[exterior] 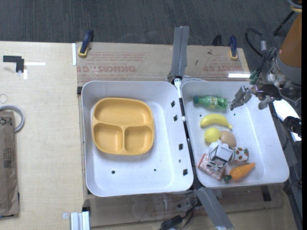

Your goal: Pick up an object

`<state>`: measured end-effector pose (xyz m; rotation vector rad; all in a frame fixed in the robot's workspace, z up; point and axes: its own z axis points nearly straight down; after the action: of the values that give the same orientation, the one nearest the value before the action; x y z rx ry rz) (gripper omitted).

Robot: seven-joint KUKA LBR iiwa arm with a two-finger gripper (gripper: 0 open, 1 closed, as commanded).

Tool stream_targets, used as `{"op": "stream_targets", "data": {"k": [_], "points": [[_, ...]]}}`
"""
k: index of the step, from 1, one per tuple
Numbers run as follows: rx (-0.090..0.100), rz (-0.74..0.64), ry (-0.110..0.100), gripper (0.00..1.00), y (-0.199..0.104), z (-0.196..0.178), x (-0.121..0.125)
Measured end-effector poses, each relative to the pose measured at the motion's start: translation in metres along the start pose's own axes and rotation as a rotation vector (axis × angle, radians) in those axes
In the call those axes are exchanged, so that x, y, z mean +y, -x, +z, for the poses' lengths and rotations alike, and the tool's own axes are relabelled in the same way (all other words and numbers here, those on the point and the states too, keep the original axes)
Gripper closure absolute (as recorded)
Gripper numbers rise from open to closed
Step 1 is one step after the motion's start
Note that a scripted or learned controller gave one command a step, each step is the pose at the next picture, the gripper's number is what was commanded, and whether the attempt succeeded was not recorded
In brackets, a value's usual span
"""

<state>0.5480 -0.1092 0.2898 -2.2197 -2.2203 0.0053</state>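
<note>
Two dark fingers [238,99] of the grey gripper [249,98] stand spread apart with nothing between them, over the upper right part of the right shallow white bin [276,143].

- Arm: grey KUKA arm [283,75] with orange band, reaching in from the right edge, wrist above the bin's far right corner.
- Green plastic bottle [210,101]: lying on its side near the bin's far wall, just left of the fingertips, apart from them.
- Yellow banana [215,120]: lying below the bottle, curved.
- Yellow round lemon-like fruit [212,135]: just below the banana.
- Tan egg-shaped item [228,139]: touching the yellow fruit's right side.
- White and grey small box [222,153]: resting atop a flat red and white packet [209,166].
- Red and white speckled item [240,154]: just right of the box; kind unclear.
- Orange carrot [241,171]: lying near the bin's near wall, green end pointing left.
- Left shallow white bin [129,176]: holds a yellow three-compartment plastic tray [123,125], upright, in its upper left part.
- Brown cardboard sheet [144,61]: behind both bins, clamped at two corners.
</note>
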Motion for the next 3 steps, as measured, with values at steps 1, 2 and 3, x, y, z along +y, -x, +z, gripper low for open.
{"op": "stream_targets", "data": {"k": [1, 2, 3], "points": [[0.001, -0.122, -0.001, 0.00, -0.014, 0.128, 0.041], [0.001, -0.153, 0.002, 0.00, -0.003, 0.199, 0.024], [0.000, -0.149, 0.000, 1.00, -0.002, 0.191, 0.023]]}}
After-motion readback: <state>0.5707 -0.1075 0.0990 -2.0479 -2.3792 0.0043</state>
